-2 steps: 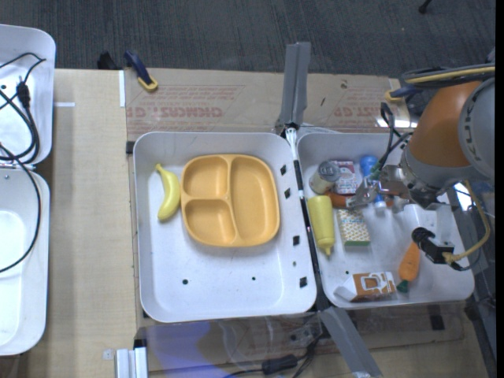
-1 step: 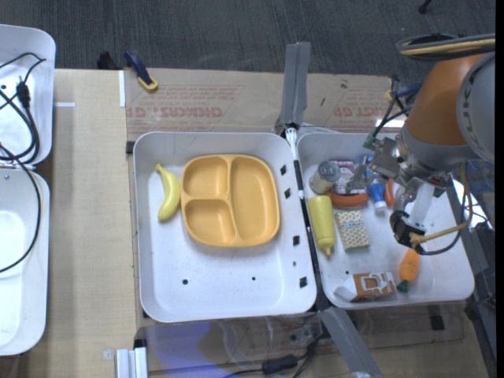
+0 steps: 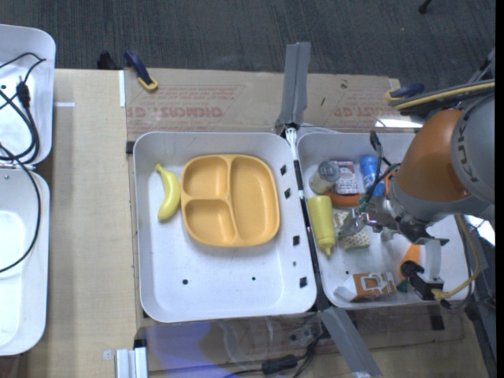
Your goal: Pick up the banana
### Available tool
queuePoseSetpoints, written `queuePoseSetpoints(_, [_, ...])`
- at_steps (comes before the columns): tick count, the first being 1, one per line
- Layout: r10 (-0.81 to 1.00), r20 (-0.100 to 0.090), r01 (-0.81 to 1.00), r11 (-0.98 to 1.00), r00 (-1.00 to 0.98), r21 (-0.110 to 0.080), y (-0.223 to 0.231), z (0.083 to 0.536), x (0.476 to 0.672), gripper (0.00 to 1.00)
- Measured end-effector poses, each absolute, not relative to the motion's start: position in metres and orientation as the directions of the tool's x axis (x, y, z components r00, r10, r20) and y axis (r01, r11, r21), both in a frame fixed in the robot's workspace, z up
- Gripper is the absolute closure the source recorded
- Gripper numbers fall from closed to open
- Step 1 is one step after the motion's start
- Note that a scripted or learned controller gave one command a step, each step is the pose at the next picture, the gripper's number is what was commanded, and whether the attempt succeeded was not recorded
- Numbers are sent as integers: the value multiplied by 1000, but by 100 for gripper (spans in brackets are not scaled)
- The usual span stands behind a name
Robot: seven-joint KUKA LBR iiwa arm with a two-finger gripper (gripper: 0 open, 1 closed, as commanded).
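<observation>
The banana [image 3: 167, 193] lies in the left bin [image 3: 224, 294], just left of the yellow tray [image 3: 231, 199]. The gripper [image 3: 356, 223] hangs over the right bin's [image 3: 358, 299] clutter, its grip state impossible to tell.

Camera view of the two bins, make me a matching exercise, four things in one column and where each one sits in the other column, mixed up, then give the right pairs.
Things
1. banana
2. divided yellow plate
3. yellow bottle
4. gripper

Places
A. right bin, along its left wall
B. left bin, near its left wall, beside the plate
C. over the right bin, among the clutter
D. middle of the left bin

Pairs: 1-B, 2-D, 3-A, 4-C
</observation>
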State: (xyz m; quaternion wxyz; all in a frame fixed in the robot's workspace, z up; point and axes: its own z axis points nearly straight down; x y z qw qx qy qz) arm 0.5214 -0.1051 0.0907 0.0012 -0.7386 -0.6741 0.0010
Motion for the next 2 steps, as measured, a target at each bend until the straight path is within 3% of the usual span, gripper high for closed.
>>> queuePoseSetpoints(1, [999, -1, 999, 46, -46, -2, -27, 191, 559, 0])
queuePoseSetpoints(2, [1000, -1, 1000, 8, -8, -4, -8, 191, 506, 0])
